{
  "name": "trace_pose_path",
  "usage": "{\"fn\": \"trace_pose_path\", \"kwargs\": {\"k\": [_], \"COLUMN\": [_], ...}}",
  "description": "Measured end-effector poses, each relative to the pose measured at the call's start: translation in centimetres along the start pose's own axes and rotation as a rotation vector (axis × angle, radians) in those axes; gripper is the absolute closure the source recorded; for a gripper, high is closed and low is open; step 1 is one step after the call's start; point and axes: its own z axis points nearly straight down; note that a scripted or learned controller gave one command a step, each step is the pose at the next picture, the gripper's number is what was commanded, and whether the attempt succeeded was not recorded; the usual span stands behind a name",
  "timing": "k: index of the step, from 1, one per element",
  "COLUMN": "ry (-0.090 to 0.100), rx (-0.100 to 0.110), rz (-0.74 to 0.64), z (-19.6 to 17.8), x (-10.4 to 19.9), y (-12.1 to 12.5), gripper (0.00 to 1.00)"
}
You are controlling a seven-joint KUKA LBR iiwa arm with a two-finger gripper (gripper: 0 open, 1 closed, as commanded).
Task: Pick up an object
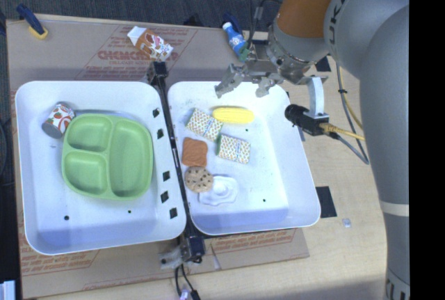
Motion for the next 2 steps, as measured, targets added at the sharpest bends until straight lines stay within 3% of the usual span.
{"fn": "trace_pose_path", "kwargs": {"k": [1,2], "ry": [0.001,-0.001], "rx": [0.005,0.001], "rz": [0.000,0.000], "z": [11.2,15.8], "x": [0.1,-3.3], "y": [-5.8,-3.6], "gripper": [0.00,0.00]}}
